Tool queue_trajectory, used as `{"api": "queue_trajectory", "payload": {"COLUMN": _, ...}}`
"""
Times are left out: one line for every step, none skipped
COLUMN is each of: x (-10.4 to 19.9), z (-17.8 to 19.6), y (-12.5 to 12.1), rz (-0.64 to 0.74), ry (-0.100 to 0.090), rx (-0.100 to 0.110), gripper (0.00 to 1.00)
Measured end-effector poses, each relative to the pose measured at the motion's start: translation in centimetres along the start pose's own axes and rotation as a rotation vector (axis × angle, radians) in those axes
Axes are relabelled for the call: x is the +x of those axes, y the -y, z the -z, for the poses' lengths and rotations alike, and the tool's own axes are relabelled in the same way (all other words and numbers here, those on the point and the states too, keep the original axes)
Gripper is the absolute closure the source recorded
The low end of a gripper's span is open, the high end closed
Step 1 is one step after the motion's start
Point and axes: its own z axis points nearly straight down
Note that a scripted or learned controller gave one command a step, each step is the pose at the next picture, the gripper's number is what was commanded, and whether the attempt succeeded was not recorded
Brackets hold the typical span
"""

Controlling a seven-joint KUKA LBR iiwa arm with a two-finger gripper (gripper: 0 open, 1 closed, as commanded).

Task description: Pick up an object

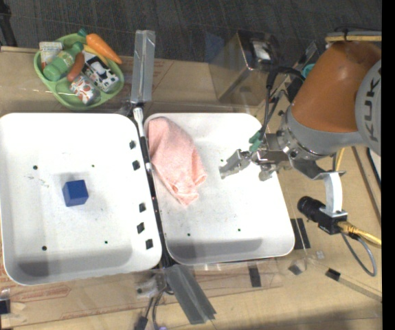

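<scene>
In the right bin (273,236), your empty pincer (233,165), fingers parted, hovers beside the pink cloth (175,160): centre over its bunched fold before closing.

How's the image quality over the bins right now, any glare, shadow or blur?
Camera view: even light, no harsh glare on the white bins; soft grey shadows along their near walls. The blue cube and pink cloth are fairly sharp; the gripper looks slightly smeared.
</scene>
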Motion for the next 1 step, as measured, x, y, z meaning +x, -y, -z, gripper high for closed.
{"api": "queue_trajectory", "payload": {"x": 2.37, "z": -10.35, "y": 1.56, "rz": 0.040, "ry": 0.000, "rx": 0.002, "gripper": 0.00}}
